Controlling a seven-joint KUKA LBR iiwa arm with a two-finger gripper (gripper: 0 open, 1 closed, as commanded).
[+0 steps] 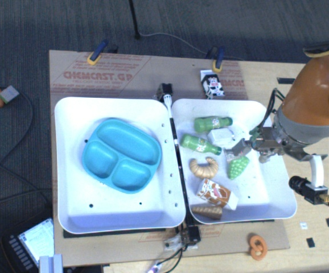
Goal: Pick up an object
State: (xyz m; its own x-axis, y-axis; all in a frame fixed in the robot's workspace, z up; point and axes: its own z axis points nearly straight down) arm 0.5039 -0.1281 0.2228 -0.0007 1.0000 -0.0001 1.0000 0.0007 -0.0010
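The right bin [278,201] holds several small items. Two green bottles [213,122] [200,145] lie at its back left, with a white packet [221,136] between them. A tan croissant [204,166] sits in the middle and a green bunch of grapes [238,166] lies to its right. A brown-and-white carton [214,194] and a brown bread roll [206,211] lie by the front wall. My gripper [251,151] hangs over the right bin, just above and behind the grapes, beside the white packet. Nothing shows held in it.
The left bin [68,209] holds a blue divided plate [122,154]. A small cow-patterned carton [213,86] stands on the bench behind the right bin. A small orange pretzel [258,245] lies on the bench in front. Clamps sit at the board's back edge.
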